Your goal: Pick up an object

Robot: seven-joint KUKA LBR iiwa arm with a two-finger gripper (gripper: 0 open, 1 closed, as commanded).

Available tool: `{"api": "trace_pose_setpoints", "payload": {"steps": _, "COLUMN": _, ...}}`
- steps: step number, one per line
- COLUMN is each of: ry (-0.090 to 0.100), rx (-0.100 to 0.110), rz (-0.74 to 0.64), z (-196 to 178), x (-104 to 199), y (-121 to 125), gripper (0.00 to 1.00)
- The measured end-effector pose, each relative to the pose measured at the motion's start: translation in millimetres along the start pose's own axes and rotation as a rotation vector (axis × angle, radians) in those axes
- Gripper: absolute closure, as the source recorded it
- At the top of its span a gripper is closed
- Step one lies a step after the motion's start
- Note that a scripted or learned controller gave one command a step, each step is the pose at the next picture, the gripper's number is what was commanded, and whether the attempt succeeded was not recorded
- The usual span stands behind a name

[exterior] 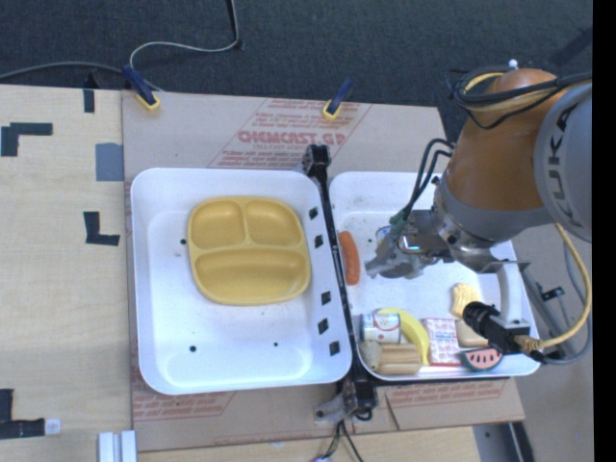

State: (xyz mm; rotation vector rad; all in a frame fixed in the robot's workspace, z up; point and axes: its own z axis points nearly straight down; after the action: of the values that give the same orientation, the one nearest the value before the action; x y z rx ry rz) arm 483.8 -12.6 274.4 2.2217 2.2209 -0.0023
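Observation:
My gripper (385, 261) hangs over the middle of the right bin (371, 192), under the arm's orange wrist. Just to its left an orange-red sausage (349, 257) lies along the bin's left wall, apart from the gripper. Along the bin's front sit a small white can (383, 326), a yellow banana (416, 333), a bread roll (395, 358), a flat printed packet (442, 341), a watermelon slice (481, 358) and a pale yellow piece (466, 299). The arm hides part of the bin's right side.
The left bin (159, 296) holds a yellow three-compartment plate (248, 249). A black divider (325, 219) runs between the bins. Yellow clamps (142, 89) pin the cardboard at the back. A yellow cable (568, 287) loops down the arm's right side.

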Motion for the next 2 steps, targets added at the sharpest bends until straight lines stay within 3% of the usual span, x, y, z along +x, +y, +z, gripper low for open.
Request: {"api": "trace_pose_setpoints", "payload": {"steps": 2, "ry": 0.001, "rx": 0.000, "rz": -0.002, "z": -6.2, "x": -6.8, "y": 0.0, "gripper": 1.00}}
